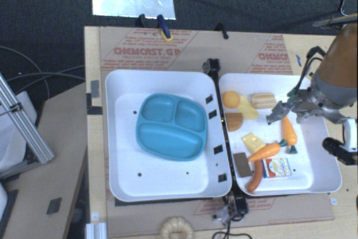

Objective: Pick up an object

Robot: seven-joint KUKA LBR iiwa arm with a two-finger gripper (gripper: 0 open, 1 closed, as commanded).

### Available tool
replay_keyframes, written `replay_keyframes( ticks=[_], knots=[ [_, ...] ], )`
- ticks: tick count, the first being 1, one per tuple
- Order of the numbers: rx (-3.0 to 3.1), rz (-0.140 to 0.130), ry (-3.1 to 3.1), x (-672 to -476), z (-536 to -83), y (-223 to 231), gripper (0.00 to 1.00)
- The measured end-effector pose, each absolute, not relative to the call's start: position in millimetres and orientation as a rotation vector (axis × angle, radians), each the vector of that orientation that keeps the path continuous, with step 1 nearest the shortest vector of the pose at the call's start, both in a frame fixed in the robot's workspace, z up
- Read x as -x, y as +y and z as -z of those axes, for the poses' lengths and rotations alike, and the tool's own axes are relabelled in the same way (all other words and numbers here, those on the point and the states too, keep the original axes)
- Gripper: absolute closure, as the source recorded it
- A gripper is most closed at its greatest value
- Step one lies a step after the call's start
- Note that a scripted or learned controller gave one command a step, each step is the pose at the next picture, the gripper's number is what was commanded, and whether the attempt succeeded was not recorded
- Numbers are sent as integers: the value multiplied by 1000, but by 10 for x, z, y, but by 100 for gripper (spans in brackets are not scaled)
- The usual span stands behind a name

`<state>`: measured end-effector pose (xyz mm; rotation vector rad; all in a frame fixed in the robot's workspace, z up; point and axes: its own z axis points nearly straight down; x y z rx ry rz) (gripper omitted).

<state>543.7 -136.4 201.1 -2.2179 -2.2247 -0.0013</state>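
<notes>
We look down on two shallow white bins side by side, the left bin [120, 176] carrying a blue moulded plastic tray with three compartments [172, 126], set a little askew near its middle. Under both bins lies a sheet of brown cardboard [184, 47] printed in red; we can make out something like "CHEMCAST GP" above the left bin, and the same print repeats, partly cut off, above the right. The right bin [324, 176] holds the toy food: a round orange ball-like piece [231, 99] by the divider, a pale tan bread-roll shape [263, 100] just beside it, a brown wedge [234, 121] below, a yellow cheese-like wedge [253, 141], two orange plastic carrots, one upright [288, 130] and one lying slantwise [264, 151], a dark brown flat bar [242, 164], a reddish sausage [255, 181], and a small white carton with red and blue print [277, 167], its lettering too small for us to read. The grey arm with its orange band reaches in from the right, and the gripper [278, 113] hangs over the right bin, near the top of the upright carrot; we cannot tell whether its fingers stand apart or together, and we see nothing between them.
</notes>
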Motion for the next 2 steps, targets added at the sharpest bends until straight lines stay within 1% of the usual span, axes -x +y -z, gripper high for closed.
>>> replay_keyframes(
  ticks=[1, 2],
  knots=[
    [2218, -3, -2221, -5471, -1400, -1407, 0],
    [2221, 1, -2221, -5476, -887, -1402, 0]
  ],
)
